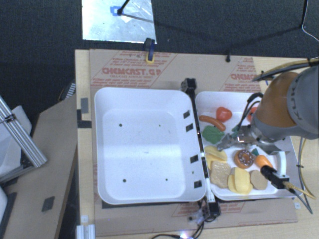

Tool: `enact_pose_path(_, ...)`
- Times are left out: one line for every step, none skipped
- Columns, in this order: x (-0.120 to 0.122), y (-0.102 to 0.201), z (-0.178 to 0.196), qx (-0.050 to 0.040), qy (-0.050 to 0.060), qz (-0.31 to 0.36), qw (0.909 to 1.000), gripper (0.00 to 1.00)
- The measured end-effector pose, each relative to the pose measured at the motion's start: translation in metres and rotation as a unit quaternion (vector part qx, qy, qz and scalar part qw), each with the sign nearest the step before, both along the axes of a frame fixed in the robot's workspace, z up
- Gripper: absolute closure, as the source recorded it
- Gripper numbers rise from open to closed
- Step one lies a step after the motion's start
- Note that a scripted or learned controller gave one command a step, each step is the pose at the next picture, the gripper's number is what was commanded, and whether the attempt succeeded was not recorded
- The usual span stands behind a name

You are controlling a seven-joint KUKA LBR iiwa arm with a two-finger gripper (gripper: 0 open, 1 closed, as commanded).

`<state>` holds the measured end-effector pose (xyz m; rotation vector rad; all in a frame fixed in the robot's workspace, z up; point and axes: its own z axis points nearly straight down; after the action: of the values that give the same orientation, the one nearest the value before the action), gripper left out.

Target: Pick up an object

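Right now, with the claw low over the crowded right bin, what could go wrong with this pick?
Two risks. The toy foods lie packed together: the green leafy piece, pale yellow wedge and brown ringed donut all sit close to the claw, so it may nudge neighbours or catch two. Flat pieces like the tan cracker lie low on the shallow white right bin, so the claw may slip off.

Both white bins (pixel 144 96) look like smooth, slightly glossy plastic; the desk (pixel 199 68) beneath is matt printed cardboard; the sheet (pixel 117 14) behind shines like metal.
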<state>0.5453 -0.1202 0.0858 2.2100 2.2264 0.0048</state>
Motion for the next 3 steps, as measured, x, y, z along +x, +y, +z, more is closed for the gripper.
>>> enact_pose_path(0.046, 0.001, 0.0, 0.0001, 0.0, 0.0, 1.0, 0.0)
enact_pose_path(0.092, 0.032, 0.0, 0.0008, 0.0, 0.0, 1.0, 0.0)
enact_pose_path(0.089, 0.03, 0.011, 0.0019, 0.006, 0.0, 1.0, 1.0)
